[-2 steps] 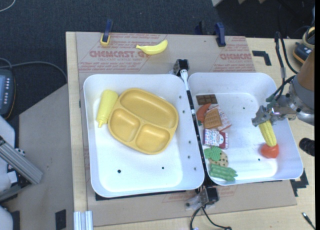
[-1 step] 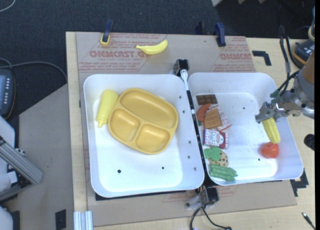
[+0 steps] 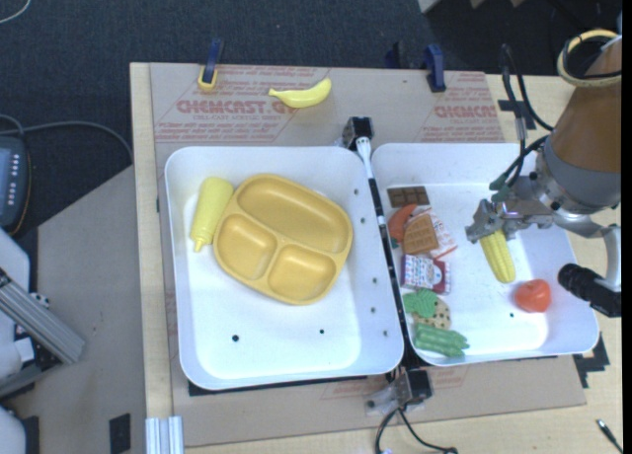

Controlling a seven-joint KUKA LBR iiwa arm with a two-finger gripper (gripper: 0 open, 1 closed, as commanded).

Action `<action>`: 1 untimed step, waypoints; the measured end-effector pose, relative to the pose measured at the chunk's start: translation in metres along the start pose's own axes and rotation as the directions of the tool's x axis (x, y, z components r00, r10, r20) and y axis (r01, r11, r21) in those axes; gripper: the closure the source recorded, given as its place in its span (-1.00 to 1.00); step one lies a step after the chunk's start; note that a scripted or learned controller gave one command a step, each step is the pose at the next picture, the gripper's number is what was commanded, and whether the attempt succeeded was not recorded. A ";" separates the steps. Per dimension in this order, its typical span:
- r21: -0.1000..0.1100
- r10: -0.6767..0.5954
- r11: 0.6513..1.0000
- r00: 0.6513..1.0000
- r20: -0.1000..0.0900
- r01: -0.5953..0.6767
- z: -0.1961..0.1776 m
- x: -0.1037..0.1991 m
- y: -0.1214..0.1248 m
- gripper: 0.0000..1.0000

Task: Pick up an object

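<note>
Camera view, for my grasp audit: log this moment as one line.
pincer over right bin | at top end of corn cob | tomato near | yellow tray in left bin

I see two white bins (image 3: 188,274). One holds a yellow tray (image 3: 281,238) and yellow bottle (image 3: 207,211). The other has yellow corn (image 3: 500,257), a red-orange tomato (image 3: 533,295), green beans (image 3: 440,341) and a brown chocolate bar (image 3: 407,195). A yellow banana (image 3: 302,95) lies on the tan worktop (image 3: 148,195) with red lettering.
</note>
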State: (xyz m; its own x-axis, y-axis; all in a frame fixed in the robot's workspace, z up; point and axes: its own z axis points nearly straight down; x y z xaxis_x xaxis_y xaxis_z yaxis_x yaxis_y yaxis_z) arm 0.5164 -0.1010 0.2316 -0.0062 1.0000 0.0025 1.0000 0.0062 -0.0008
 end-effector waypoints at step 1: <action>0.002 0.000 1.000 1.000 0.000 0.000 0.004 0.058 -0.001 1.00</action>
State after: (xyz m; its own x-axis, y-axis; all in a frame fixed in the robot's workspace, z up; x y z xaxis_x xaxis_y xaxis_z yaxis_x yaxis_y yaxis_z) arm 0.5147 -0.0433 0.2277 -0.0062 1.0000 0.0028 1.0000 0.0062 -0.0026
